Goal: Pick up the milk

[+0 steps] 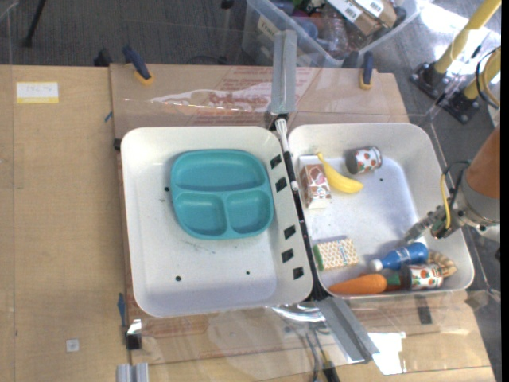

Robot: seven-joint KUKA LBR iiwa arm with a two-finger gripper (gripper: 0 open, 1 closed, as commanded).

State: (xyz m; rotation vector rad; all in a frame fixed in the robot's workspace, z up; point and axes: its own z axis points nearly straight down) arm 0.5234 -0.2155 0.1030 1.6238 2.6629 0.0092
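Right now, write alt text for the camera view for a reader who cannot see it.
The gripper hovers at the right bin's right side, apart from the milk carton, which lies by the divider beside a banana. The left bin holds a teal divided plate.

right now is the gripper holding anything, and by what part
Nothing is held. The gripper sits near the right bin's right edge, with nothing between its fingers; the milk lies apart, beside the banana.

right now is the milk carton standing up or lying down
Lying down: the milk carton rests on its side in the right bin, printed face up, beside the banana.
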